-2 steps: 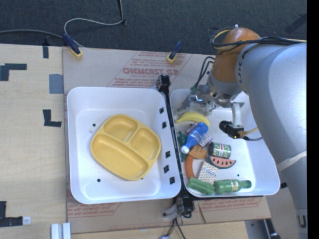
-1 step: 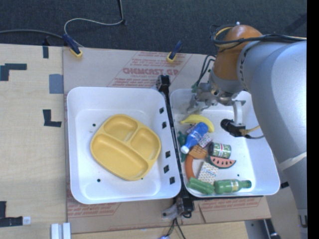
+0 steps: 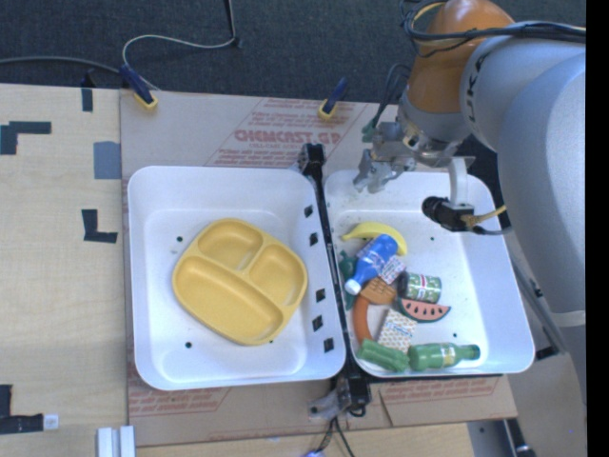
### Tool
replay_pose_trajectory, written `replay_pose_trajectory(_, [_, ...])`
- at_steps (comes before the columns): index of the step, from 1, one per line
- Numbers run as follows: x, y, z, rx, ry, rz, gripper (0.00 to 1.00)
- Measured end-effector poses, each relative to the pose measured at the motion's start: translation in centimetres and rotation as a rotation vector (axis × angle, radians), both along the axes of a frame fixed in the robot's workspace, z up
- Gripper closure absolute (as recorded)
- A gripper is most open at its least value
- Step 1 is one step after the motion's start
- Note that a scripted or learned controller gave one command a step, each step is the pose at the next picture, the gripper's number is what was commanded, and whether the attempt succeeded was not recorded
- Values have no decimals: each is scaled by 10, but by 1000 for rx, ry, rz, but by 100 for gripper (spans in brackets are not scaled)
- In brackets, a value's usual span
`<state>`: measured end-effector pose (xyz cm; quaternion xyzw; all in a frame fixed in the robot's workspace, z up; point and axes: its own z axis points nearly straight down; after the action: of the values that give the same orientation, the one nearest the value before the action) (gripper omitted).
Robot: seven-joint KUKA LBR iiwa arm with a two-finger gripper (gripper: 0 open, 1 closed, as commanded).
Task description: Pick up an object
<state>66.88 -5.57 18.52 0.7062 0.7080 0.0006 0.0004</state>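
My gripper (image 3: 379,177) hangs over the far left corner of the right bin (image 3: 495,284), a little beyond the yellow banana (image 3: 374,232). Nothing shows in its grasp. Below the banana lies a blue bottle (image 3: 371,262) with a white cap. Around it are a small green can (image 3: 421,286), a watermelon slice (image 3: 422,309), an orange curved piece (image 3: 364,314), a patterned packet (image 3: 397,327), a green bottle (image 3: 442,354) and a green cucumber (image 3: 382,355). All these sit crowded in the bin's near left half.
The left bin (image 3: 152,255) holds a yellow divided plate (image 3: 243,279). A black divider (image 3: 320,255) runs between the bins. The grey arm (image 3: 533,112) covers the right bin's far right side, with a black fitting (image 3: 445,211) hanging there. Cables and clamps lie beyond the bins.
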Motion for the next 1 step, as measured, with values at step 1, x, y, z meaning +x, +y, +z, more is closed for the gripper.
replay_pose_trajectory(1, [-1, 0, -1, -1, 2, -1, 0])
